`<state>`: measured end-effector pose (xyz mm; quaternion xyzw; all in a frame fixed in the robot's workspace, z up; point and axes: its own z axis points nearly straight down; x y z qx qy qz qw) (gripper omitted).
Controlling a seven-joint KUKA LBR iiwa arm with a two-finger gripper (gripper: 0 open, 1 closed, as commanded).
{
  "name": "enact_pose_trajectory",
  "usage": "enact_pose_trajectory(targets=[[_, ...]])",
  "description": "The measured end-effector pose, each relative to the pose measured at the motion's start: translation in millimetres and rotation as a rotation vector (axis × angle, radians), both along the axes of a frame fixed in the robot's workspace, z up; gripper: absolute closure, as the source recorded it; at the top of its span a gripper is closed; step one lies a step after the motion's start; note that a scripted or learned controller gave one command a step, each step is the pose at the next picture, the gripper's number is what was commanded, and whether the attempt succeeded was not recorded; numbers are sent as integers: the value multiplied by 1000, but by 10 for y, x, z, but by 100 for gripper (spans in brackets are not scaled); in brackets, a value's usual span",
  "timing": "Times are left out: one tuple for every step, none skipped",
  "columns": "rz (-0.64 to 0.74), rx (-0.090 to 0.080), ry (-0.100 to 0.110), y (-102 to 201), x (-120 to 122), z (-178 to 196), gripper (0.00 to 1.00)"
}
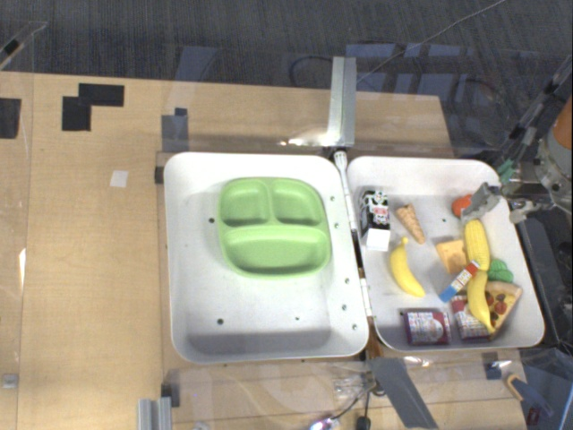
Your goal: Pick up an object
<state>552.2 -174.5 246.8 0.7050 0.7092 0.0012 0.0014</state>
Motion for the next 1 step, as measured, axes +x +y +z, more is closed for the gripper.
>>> enact_pose_trajectory(targets=[[135,-1,-4,274,369,213,0]])
